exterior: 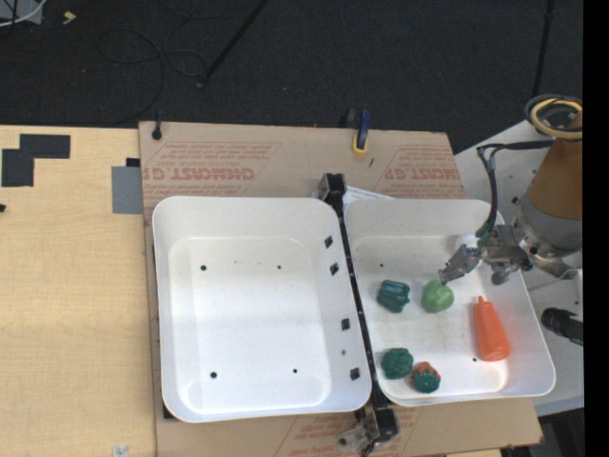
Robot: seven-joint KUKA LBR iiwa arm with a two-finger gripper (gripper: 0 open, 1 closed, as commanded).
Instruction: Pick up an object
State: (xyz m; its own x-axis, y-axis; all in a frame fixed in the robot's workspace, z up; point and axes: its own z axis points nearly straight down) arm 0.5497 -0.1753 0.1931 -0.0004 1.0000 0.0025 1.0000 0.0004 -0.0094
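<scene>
While the gripper (457, 265) hangs in the right bin (533, 384), the green ball (437, 297) sits just beside it at five o'clock. Nothing shows between its fingers. The round ball could roll away if bumped, so the grab might miss.

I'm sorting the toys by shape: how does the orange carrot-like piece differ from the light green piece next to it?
The orange piece is long and tapered, lying lengthwise near the right bin's right wall; the light green piece is short and rounded. The light green piece sits right by the end effector; the orange piece lies farther from it. Both rest on the right bin's floor.
</scene>
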